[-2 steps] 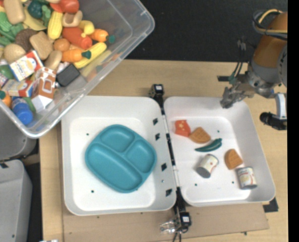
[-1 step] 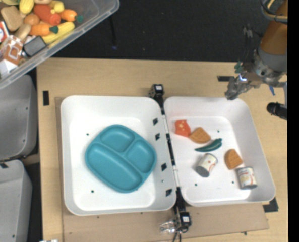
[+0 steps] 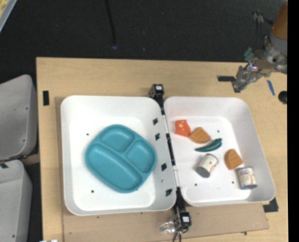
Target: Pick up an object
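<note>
1. Hand (image 3: 241, 79) sits up at the top right, over the bare surface (image 3: 109, 77) just past the far rim of the right bin (image 3: 260, 150). It's dark and blurry up there, so I honestly can't tell how far open it is, and nothing looks to be in it.
2. Right bin has all the small stuff: an orange-red block (image 3: 182, 127), a tan piece (image 3: 200, 135) just beside it, a green pepper-looking thing (image 3: 210, 145), a small white cup (image 3: 206, 165) tipped on its side, another tan piece (image 3: 233, 159), and a little can (image 3: 246, 177) near the front right corner.
3. Left bin (image 3: 73, 150) holds a teal divided plate (image 3: 120, 157), sitting flat.
</note>
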{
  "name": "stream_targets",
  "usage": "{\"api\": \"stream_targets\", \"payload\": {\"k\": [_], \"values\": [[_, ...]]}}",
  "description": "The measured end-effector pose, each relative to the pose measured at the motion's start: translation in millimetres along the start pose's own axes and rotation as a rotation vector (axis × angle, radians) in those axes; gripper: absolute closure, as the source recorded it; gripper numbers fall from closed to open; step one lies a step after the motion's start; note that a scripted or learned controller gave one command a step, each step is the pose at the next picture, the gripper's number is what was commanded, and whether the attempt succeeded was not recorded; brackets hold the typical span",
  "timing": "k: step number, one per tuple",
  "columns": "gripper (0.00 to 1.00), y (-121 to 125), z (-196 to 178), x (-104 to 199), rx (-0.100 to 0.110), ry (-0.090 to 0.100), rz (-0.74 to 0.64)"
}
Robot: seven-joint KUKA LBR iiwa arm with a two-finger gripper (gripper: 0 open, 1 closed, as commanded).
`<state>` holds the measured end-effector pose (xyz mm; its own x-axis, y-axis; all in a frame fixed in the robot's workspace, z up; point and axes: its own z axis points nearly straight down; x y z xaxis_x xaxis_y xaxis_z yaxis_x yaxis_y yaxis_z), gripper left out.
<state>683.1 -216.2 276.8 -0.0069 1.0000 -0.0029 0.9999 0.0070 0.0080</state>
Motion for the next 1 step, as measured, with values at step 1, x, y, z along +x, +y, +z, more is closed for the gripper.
{"api": "stream_targets", "payload": {"k": [1], "values": [[1.00, -14.6, 0.4, 51.3, 0.007, 0.003, 0.002]]}}
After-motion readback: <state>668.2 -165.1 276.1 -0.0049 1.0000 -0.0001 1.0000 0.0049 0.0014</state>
